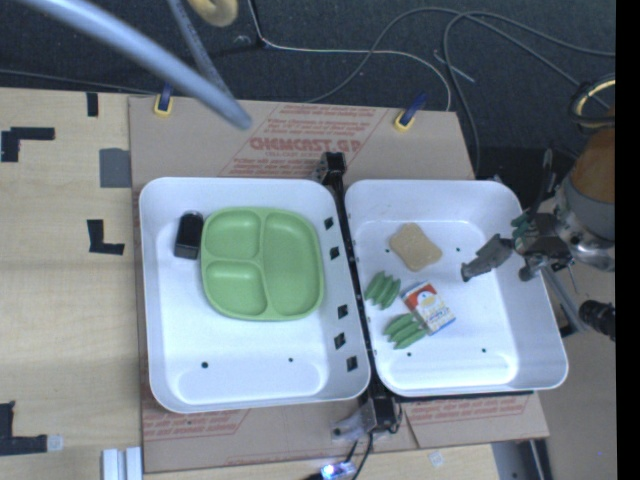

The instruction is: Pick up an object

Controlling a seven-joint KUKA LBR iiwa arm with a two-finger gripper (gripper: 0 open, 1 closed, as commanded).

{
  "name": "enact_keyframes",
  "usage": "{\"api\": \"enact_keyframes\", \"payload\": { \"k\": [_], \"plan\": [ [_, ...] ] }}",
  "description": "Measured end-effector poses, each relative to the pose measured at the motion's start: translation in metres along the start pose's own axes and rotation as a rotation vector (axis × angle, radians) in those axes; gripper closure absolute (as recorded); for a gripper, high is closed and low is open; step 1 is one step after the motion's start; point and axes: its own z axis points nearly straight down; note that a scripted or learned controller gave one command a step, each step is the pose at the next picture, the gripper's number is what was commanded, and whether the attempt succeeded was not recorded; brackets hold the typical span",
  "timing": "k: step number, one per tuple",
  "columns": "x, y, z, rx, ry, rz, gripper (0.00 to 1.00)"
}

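Observation:
The right bin [500, 363] holds a tan bread-like piece [414, 246], a small red, white and blue carton [429, 307] and two green pods, one [381, 289] left of the carton and one [404, 330] below it. My gripper [495, 256] hangs over the right side of this bin, to the right of the tan piece and up-right of the carton, apart from both. Nothing shows in its grasp. The arm [590, 208] comes in from the right edge.
In the left bin [170, 358] lie a green divided plate [264, 264] and a small black object [188, 235] beside it. A black clamp strip [345, 268] runs between the bins. Cables lie on the dark floor behind.

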Motion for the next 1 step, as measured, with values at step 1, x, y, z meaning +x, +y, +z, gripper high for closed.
{"api": "enact_keyframes", "payload": {
  "k": [1],
  "plan": [
    [0.0002,0.0022,-0.0053,-0.010,-0.002,-0.003,0.00]
  ]
}}
